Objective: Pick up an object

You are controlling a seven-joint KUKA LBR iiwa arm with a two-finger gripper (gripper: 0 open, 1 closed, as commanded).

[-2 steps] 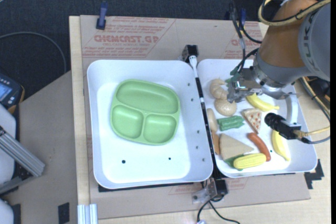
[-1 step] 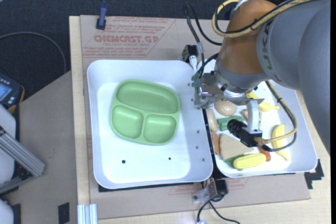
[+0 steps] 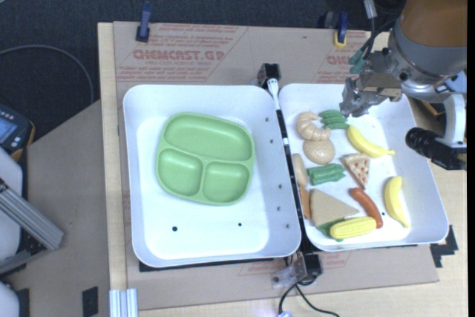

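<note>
My gripper (image 3: pixel 353 105) hangs over the far part of the right bin (image 3: pixel 427 193), just above a green bean pod (image 3: pixel 334 119) and the top end of a yellow banana (image 3: pixel 369 143). Nothing can be seen held in it. Toy foods lie below it: a beige croissant (image 3: pixel 312 124), a tan bun (image 3: pixel 319 152), a pizza slice (image 3: pixel 358 169), a green pepper (image 3: pixel 325 174), a sandwich wedge (image 3: pixel 329 206), a red sausage (image 3: pixel 367 206), a corn cob (image 3: pixel 352 228) and a second banana (image 3: pixel 395 201).
The left bin (image 3: pixel 141 182) holds a green divided plate (image 3: pixel 204 157). A black divider rail (image 3: pixel 278 122) runs between the bins. Blue clamps (image 3: pixel 143 22) stand at the board's far edge. A black part of the arm (image 3: pixel 438 146) juts over the right bin's right rim.
</note>
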